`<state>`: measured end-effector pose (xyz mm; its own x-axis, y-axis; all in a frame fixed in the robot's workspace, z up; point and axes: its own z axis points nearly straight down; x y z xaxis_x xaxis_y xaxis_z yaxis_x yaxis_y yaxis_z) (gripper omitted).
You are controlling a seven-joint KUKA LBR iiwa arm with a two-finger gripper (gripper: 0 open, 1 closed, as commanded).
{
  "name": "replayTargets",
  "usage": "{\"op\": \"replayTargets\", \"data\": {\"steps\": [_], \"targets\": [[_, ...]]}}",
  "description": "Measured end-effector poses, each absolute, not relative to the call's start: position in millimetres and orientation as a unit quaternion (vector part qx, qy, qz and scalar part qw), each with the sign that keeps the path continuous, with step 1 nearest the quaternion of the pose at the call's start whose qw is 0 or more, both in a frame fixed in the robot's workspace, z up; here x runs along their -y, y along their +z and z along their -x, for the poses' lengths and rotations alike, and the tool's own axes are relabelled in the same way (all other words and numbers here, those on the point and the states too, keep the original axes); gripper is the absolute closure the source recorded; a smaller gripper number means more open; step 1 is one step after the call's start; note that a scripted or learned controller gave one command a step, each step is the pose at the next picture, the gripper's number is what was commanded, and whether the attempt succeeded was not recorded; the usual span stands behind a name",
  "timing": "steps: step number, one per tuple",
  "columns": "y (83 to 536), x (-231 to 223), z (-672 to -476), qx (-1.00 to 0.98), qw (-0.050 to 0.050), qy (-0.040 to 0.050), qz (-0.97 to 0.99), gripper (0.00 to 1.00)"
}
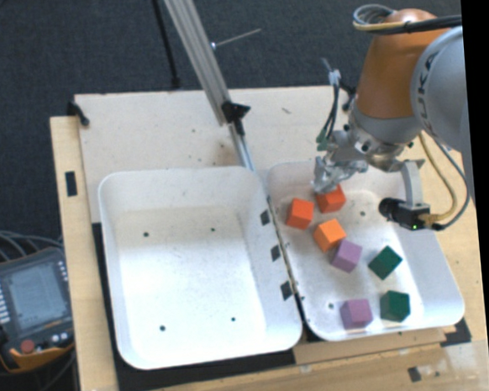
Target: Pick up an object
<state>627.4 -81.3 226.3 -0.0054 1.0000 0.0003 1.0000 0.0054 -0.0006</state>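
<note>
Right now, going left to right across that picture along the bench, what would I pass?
Grey handheld screen → left bin → right bin, with orange, purple and green blocks.

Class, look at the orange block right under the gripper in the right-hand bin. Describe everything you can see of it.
The orange block is a small cube, matt, plain and unmarked. It lies near the far end of the right bin, on the bin's floor. The gripper stands directly over it and covers its top edge; whether they touch cannot be told. A second orange block lies close to its left, apart from it.
</note>
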Motion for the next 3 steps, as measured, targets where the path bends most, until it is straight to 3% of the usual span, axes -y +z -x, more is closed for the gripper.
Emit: {"op": "replayTargets", "data": {"steps": [1, 3], "targets": [[222.8, 33.6, -607.7, 0.709, 0.001, -0.0002, 0.705, 1.00], [237.3, -78.8, -593.2, 0.710, 0.000, -0.0013, 0.704, 1.00]]}}
